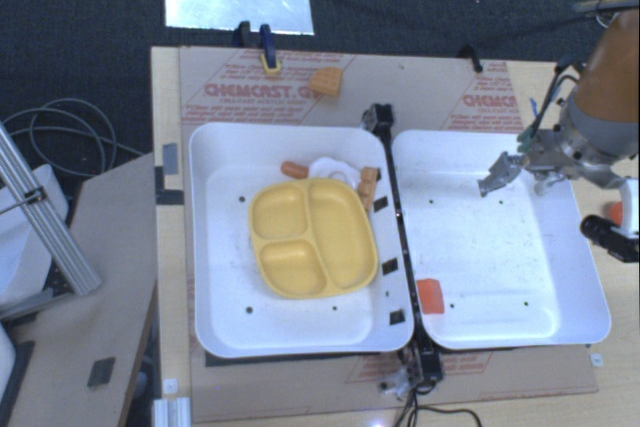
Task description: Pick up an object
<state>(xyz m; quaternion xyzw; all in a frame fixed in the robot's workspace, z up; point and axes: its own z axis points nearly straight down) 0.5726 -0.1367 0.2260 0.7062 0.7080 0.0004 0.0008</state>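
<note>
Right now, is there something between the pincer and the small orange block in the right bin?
Nothing visible. The pincer hangs over the right white bin, and the small orange block lies near its front-left corner, with bare floor between them.

Two bins sit side by side on a bench: in the left bin a divided tray lies at centre, with a sausage-shaped piece and a small block just behind it; in the right bin a small block rests at the near left corner, while the gripper hangs over the far side; a cracker-like piece lies on the board behind the left bin
</note>
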